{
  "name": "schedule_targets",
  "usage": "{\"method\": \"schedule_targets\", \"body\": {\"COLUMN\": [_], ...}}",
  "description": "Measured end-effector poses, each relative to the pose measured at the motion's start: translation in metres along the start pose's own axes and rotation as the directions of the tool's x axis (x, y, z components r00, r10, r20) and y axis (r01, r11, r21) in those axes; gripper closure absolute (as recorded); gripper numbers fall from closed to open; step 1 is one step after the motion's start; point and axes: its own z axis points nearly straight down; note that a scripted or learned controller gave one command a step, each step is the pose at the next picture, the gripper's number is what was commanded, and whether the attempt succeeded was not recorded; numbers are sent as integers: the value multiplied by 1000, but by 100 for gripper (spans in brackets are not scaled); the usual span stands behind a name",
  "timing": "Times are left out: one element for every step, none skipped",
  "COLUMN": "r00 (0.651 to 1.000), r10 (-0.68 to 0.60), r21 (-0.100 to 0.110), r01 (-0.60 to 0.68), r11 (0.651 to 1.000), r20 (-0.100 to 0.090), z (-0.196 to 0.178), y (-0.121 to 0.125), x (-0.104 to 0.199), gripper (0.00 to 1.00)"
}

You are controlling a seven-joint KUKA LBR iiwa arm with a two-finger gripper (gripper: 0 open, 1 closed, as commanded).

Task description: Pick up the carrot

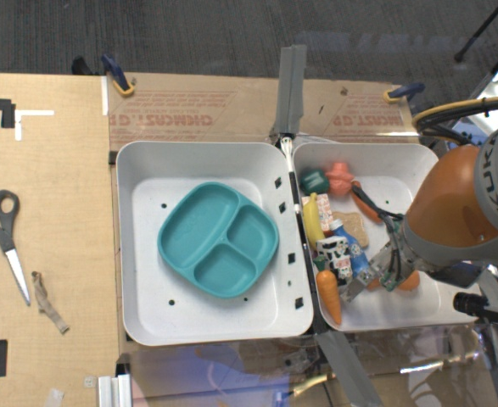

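Hovering low in the right bin point(418, 155), the gripper point(383, 276) sits at about four o'clock; whether it is open or closed I cannot tell. At nine o'clock, scissors point(4, 231) lie on the brown bench point(45, 185). Centre, a teal divided plate point(220, 239) rests in the left bin point(138, 253). The carrot point(328, 297) lies at five o'clock, by the right bin's left wall.

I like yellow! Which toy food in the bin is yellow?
The banana, lying by the right bin's left wall. The carrot below it is orange, and the toy above is pinkish.
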Motion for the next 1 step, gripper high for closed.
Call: {"method": "schedule_targets", "body": {"r00": [975], "r10": [222], "r21": [-2], "r01": [-222], "r11": [975], "r20": [2], "z": [-1], "y": [-48], "x": [-60], "gripper": [0]}}
